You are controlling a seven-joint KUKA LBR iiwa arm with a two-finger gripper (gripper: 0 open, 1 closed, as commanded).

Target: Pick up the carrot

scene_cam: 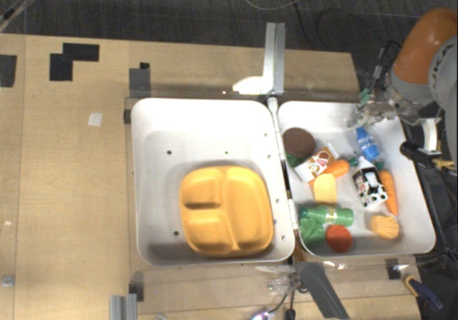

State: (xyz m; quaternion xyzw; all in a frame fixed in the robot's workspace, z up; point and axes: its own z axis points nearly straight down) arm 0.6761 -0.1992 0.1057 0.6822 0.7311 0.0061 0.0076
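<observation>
The arm (428, 54) came in at the right edge, cut off by the frame, with just its orange band and grey wrist on show. Its gripper (372, 107) hung over the far right corner of the right bin (424, 236), small and dark against the clutter, and whether it was open or shut, I could not tell.

Biggest thing on the bench: the left bin (154, 161), carrying a yellow divided tray (225, 207) toward its near right side. The tray sat flat, three compartments up.

Over in the right bin it was crowded. A green item (315, 218) lay near the front, its shape hard to read, with a red tomato-like ball (339, 238) touching its near edge. A dark brown round piece (298, 142) sat at the far left of that bin. A small red and white carton (315, 164) leaned just beside it, and a pale yellow block (325, 188) lay between carton and green item.

The carrot (388, 192) lay along the right side of the right bin, lengthwise, well apart from the gripper. A black and white box (368, 186) pressed against its left side. A second small orange piece (337, 167) lay beside the carton. A blue bottle (367, 145) lay between the gripper and the box. A tan ridged item (385, 226) sat just in front of the carrot, too small to name.
</observation>
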